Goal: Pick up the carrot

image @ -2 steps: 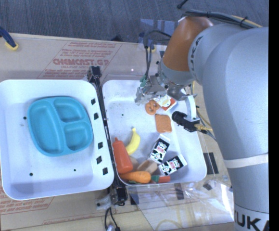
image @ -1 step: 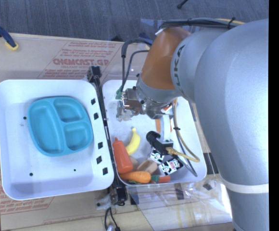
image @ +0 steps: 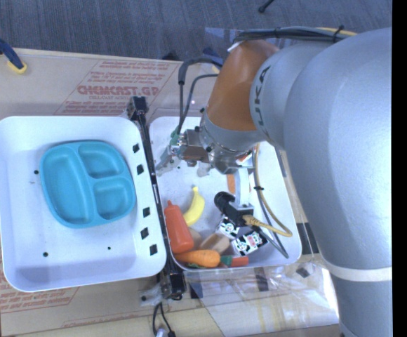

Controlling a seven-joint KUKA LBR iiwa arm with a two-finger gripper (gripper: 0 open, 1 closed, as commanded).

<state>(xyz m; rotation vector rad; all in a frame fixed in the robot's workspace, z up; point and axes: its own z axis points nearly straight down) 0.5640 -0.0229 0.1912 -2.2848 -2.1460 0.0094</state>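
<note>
Blue divided tray [image: 88,182] sits in the left bin [image: 21,139]; in the right bin [image: 288,209] we see the carrot [image: 201,258] at the near wall, long axis running left-right, beside an orange bottle [image: 178,228] and a banana [image: 195,206]; gripper [image: 182,152] hangs at the bin's far end, so the carrot lies nearward of it; we can't tell its opening; nothing visibly held.
</note>
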